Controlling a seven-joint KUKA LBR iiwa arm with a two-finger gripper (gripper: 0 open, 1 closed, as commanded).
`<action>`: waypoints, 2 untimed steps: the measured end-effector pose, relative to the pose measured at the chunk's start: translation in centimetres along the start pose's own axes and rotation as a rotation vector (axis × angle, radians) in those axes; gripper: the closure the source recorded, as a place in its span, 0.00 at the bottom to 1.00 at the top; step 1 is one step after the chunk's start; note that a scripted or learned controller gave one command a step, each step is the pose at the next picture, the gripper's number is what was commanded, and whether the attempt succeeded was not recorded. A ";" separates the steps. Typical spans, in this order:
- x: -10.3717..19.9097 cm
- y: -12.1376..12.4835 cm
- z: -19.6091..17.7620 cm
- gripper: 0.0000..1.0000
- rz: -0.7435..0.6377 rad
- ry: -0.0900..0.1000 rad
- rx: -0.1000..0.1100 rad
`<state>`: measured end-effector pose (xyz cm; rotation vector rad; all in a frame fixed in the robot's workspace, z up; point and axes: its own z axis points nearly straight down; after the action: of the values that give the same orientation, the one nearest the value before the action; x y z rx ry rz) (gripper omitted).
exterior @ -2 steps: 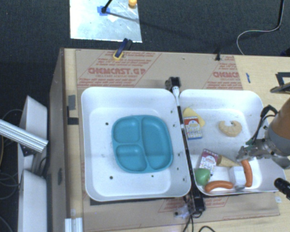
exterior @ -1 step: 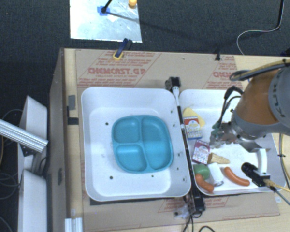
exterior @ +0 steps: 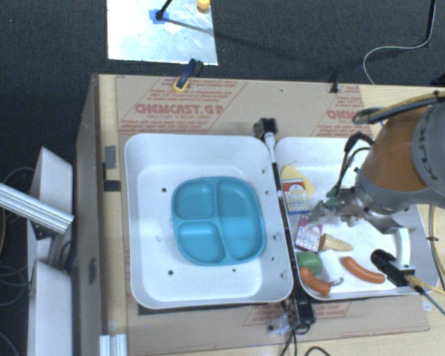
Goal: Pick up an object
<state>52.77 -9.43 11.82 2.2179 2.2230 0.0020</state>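
My gripper [exterior: 332, 205] hangs over the middle of the right bin [exterior: 322, 154], on the grey and orange arm [exterior: 404, 162] reaching in from the right. Just below it lie a pink and white packet [exterior: 308, 236] and an ice cream cone [exterior: 334, 243]. A yellow, white and red carton [exterior: 296, 183] sits to its upper left. Along the bin's near side are a red sausage [exterior: 362, 271], a green piece [exterior: 308, 260], a small white piece [exterior: 333, 268] and an orange carrot [exterior: 316, 283]. Nothing visible is held.
The left bin [exterior: 156, 162] holds a blue divided plate [exterior: 218, 220]. A ridge [exterior: 279, 206] separates the two bins. A yellow and blue clip [exterior: 187, 75] lies on the cardboard behind the bins.
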 end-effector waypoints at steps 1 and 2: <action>-4.1 -3.8 3.4 0.00 0.002 -0.001 0.000; -7.6 -4.1 3.4 0.00 0.002 -0.001 0.000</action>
<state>48.68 -17.03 8.45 2.2195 2.2205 0.0010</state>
